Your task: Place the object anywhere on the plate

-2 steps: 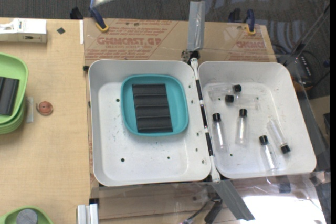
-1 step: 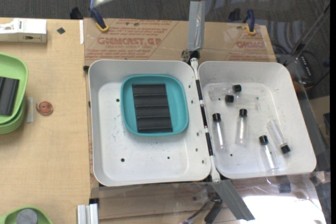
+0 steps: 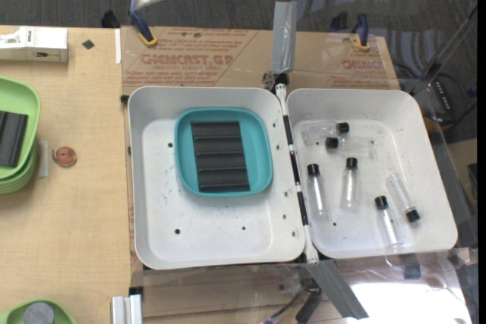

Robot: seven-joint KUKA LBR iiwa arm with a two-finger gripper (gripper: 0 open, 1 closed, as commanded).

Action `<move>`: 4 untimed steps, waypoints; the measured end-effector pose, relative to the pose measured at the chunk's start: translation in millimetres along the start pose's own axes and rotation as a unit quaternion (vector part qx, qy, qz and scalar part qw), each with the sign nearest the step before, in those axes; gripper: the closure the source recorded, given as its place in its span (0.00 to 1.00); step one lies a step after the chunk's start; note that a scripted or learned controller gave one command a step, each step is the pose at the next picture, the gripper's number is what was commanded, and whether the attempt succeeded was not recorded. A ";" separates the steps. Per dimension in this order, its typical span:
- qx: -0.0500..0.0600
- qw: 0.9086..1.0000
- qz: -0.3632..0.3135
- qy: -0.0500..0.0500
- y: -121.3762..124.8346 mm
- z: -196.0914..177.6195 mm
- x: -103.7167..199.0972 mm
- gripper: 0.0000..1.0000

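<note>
A teal plate [image 3: 263,152] with a dark ribbed insert lies in the left white bin [image 3: 159,224]. Several clear vials with black caps lie scattered in the right white bin [image 3: 425,125]: one [image 3: 314,188] near the bin's left wall, one [image 3: 348,180] beside it, one [image 3: 387,219] toward the front, one [image 3: 402,199] at the right, and two [image 3: 332,133] near the back.
A green tray [image 3: 23,110] holding a dark block sits at the far left on the wooden bench. A small round brown piece [image 3: 65,156] lies beside it. Cardboard [image 3: 190,57] with clamps stands behind the bins. A white box [image 3: 34,44] rests at the back left.
</note>
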State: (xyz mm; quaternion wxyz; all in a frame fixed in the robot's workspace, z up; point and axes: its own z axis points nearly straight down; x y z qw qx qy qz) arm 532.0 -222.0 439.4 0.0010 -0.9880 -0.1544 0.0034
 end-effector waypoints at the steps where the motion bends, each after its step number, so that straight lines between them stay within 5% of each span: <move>1: 0.000 0.999 0.053 0.000 -7.1 -0.3 -22.7 0.00; 4: 0.000 0.998 0.056 0.001 -16.0 -0.3 -51.2 0.00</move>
